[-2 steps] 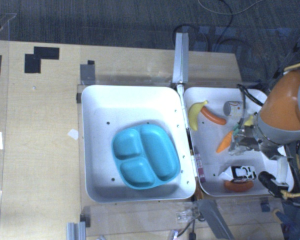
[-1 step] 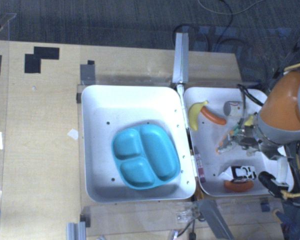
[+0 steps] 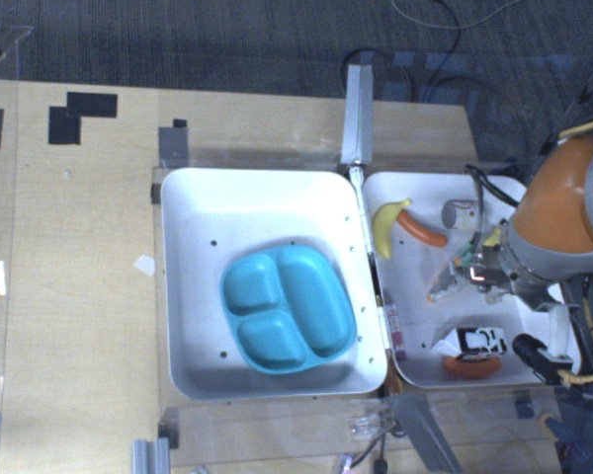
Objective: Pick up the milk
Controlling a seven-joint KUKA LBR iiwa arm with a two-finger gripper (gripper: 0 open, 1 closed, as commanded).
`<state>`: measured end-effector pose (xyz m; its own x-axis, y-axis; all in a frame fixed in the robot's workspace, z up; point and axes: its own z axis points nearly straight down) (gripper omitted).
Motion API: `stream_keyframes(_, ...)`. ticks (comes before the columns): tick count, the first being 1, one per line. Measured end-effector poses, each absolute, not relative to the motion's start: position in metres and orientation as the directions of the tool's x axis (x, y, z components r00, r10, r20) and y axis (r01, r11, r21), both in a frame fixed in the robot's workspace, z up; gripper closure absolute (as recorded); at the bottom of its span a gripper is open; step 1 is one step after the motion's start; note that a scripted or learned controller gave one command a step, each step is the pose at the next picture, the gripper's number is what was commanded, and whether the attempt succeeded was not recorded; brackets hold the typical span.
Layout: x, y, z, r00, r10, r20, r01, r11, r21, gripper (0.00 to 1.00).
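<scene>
Your gripper (image 3: 453,276) hovers in the right bin (image 3: 415,368), its fingers apart around nothing; the milk (image 3: 479,341) lies apart, nearer you, beside a sausage (image 3: 471,366).

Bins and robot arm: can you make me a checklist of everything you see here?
Surface: wooden bench bearing two white bins, left bin and right bin.
Job's things: milk carton, white with black patches, near the front of the right bin.
Clutter: blue divided plate in the left bin; banana, two sausages and a small can in the right bin.
Grippers: gripper low over the middle of the right bin, apart from the milk carton.
Cables: thin cable on the floor behind.
Surroundings: dark carpet.
</scene>
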<state>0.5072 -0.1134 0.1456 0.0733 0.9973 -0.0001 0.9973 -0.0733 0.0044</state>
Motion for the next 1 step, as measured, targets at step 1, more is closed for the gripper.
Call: stream_keyframes(1,0.488,-0.1261,0.1226,0.049,0.999,0.0,0.999,-0.049,0.004,0.0)
